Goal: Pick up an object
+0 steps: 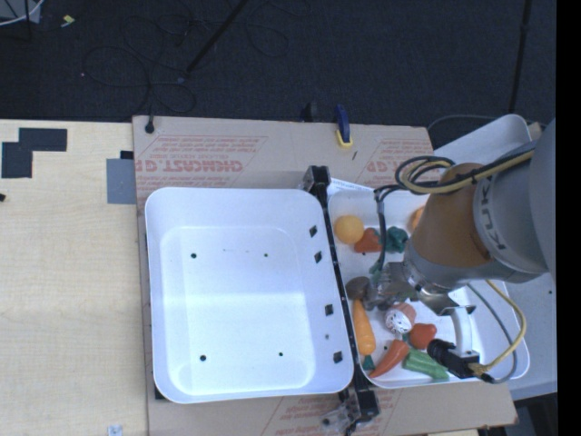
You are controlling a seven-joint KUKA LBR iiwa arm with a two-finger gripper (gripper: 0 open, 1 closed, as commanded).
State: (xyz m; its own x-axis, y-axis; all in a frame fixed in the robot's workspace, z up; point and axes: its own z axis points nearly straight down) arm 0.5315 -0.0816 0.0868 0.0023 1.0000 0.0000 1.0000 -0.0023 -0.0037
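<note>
The right bin (508,371) holds several small toy foods. An orange ball (349,229) lies near its back left, with a red piece (369,241) and a dark green piece (397,237) beside it. An orange carrot (363,327) lies along the left wall. A white and red round piece (398,319), a red piece (422,335), a red pepper (390,360) and a green pepper (425,364) sit toward the front. My gripper (385,289) reaches down among them, just above the white and red piece, under the arm's orange band (454,225).
The left bin (238,293) stands beside the right one, divided from it by a black rail (334,280). Yellow and black cables (427,173) loop over the arm. A cardboard sheet (227,157) lies under both bins.
</note>
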